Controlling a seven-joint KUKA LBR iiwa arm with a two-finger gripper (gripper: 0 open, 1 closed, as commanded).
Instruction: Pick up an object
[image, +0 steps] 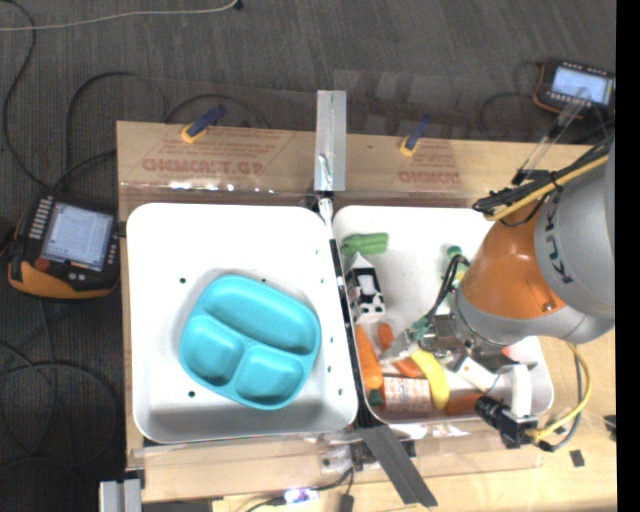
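The right bin (420, 225) holds a heap of small objects along its left and front sides. Among them are a green piece (365, 243), a black and white carton (366, 288), an orange carrot-like piece (368, 360), a yellow banana (433, 374) and a bottle with a red label (410, 393). My gripper (437, 342) is low in the right bin, right above the banana and the heap's front part. The grey and orange wrist hides most of it. No object shows between its fingers.
The left bin (160, 250) holds a blue divided tray (251, 338). A metal divider post (330, 140) stands between the bins at the back. Pendant devices lie on the floor at left (68, 246) and at the top right (575, 88). Cables hang from the wrist at right.
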